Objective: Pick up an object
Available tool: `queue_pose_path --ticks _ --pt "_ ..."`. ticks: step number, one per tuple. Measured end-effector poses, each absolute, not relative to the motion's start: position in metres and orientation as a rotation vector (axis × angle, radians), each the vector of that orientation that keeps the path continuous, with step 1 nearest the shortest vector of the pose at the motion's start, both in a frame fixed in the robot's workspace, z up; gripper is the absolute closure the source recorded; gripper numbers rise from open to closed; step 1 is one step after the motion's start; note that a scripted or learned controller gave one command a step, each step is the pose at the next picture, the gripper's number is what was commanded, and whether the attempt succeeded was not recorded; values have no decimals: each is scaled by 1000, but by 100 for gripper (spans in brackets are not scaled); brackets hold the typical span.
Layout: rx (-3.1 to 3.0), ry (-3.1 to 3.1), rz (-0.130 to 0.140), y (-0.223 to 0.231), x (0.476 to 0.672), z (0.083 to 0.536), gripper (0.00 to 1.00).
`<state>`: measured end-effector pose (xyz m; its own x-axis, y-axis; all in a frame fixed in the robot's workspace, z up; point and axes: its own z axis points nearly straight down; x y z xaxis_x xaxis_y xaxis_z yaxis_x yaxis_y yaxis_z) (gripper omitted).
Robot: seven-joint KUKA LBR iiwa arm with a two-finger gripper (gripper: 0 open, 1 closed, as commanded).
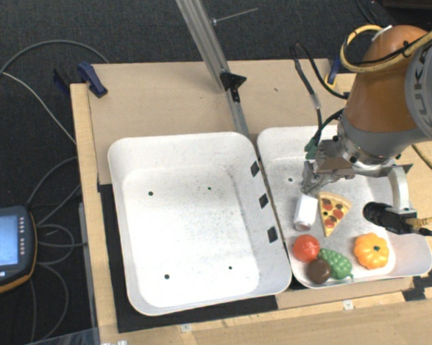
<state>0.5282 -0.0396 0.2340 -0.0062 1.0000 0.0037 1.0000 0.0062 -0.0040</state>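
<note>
Presently, the grey and orange arm [388, 97] reaches in from the right of the frame, and its gripper [318, 181] hangs over the upper middle of the right bin [285, 152]. From this slanted view I cannot tell whether the gripper is apart or together, and nothing can be seen clamped in it.

Just below the gripper, a little left of it, lies a small white cylinder [306, 211], tilted, near the bin's left wall. Just beside it on the right is a toy pizza slice [333, 213], its point aimed toward the bottom of the frame.

The other 4 toys sit along the bin's lower edge. A red tomato [305, 247] lies lower left, with a brown rounded piece [318, 271] just below it and touching a green broccoli-like piece [339, 263]. An orange pumpkin [372, 250] sits to the right of those, apart from them.

The left bin [181, 207] fills the middle of the frame, its floor speckled with fine dark marks. Both bins rest on a pale wooden bench [159, 91]. A metal rail [200, 36] slants down from the top centre to the gap between the 2 bins. At the far left edge lies a handheld pendant [3, 245] with a lit screen.
</note>
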Motion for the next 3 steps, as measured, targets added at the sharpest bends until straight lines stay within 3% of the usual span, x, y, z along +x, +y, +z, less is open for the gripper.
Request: queue_pose_path --ticks 2,3 --pt "-2211 -2229 -4 76 547 240 100" --pt "-2219 -2225 -1 92 555 238 100"
